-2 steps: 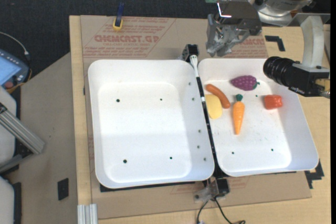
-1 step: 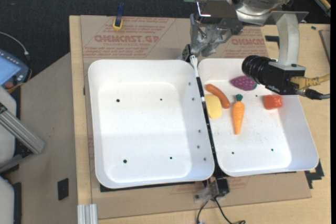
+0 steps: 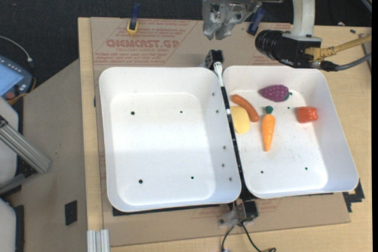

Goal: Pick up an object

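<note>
The gripper [image 3: 221, 23] hangs above the bench past the bins' far edge, near their shared rim; whether it is open or closed I cannot tell.

The right bin [image 3: 331, 168] holds 5 things by its far-left corner: 1 carrot [image 3: 268, 131], 1 sausage [image 3: 245, 107], 1 lemon [image 3: 240, 120], 1 grape bunch [image 3: 274, 92], 1 red piece [image 3: 306, 114]. Its near half is open.

The left bin [image 3: 118, 144] adjoins it.

Orange carrot [image 3: 268, 131], purple grapes [image 3: 274, 92], white bins [image 3: 112, 144].
</note>
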### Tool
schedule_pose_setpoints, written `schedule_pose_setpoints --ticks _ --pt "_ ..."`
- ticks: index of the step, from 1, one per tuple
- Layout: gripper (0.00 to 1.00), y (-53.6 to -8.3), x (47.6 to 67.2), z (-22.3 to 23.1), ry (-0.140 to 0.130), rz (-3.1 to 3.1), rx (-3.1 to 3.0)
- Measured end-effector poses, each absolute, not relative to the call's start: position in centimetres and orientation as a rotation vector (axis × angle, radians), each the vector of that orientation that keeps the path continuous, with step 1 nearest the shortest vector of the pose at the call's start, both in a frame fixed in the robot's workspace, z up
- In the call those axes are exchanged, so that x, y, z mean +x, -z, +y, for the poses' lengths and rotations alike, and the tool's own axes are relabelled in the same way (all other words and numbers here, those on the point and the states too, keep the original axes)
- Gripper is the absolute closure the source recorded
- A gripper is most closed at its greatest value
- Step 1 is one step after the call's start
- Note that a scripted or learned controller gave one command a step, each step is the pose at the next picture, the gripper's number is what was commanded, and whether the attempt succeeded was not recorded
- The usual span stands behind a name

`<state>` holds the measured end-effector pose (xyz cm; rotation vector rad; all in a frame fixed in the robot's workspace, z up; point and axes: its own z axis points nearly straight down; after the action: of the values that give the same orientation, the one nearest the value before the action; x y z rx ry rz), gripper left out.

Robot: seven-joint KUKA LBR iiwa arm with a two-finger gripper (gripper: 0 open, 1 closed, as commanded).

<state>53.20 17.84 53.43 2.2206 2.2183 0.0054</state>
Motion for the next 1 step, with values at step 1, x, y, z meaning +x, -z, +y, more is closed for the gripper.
schedule_pose_setpoints --ticks 1 --pt "1.0 -53.47 57.62 14.76 -0.005 2.214 2.224"
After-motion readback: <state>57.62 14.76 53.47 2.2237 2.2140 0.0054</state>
